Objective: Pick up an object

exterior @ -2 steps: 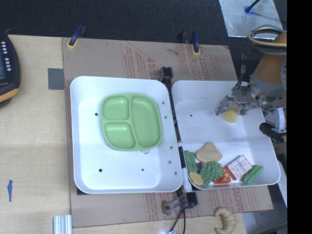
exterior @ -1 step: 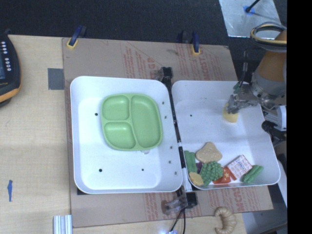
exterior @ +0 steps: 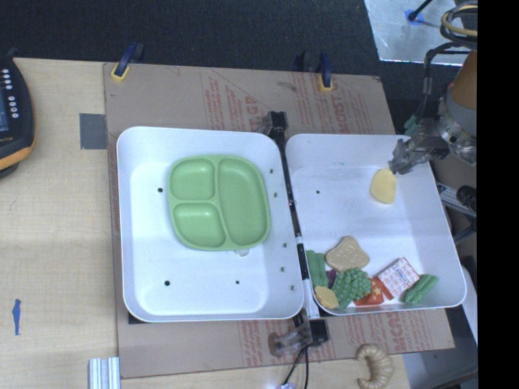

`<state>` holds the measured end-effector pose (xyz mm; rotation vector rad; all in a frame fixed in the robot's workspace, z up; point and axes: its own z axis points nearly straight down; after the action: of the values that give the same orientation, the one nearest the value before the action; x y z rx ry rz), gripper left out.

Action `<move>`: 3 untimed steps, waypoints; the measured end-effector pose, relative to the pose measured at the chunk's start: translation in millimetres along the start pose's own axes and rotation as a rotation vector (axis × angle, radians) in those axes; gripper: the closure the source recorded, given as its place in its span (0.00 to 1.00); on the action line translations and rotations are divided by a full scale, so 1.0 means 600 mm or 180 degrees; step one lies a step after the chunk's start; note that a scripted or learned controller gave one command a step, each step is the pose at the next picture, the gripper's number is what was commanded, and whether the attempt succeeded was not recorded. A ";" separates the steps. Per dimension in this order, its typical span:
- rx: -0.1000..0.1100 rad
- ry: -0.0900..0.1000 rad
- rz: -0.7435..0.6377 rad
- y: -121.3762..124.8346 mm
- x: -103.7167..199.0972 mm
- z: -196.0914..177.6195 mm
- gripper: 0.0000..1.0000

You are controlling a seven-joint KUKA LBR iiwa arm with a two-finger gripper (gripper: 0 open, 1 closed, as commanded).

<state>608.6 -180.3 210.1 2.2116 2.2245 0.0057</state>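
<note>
The right bin (exterior: 340, 164) holds a pale yellow lump (exterior: 383, 186) on its own near the far right wall. Several toy foods are heaped at its near edge: a tan bread slice (exterior: 347, 254), a green broccoli (exterior: 351, 284), a red-and-white packet (exterior: 397, 275), a green pod (exterior: 419, 288) and a small yellow piece (exterior: 326, 297). My gripper (exterior: 403, 160) hangs over the right bin's far right corner, just above and to the right of the yellow lump. Nothing shows between its tips.
The left bin (exterior: 142, 241) holds a green divided plate (exterior: 219, 201). A tan curled toy (exterior: 375, 365) lies on the bench in front of the right bin. Clamps (exterior: 126, 59) grip the board's far edge, and a pendant (exterior: 12, 116) lies at the left.
</note>
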 end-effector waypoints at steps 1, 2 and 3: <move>0.0026 0.0002 0.0003 -0.001 -0.001 0.011 0.00; 0.0049 0.0001 0.0008 0.036 -0.054 0.194 0.00; 0.0007 -0.0004 0.0010 0.039 -0.054 0.099 0.00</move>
<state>632.7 -212.8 150.8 2.2156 2.2217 0.0019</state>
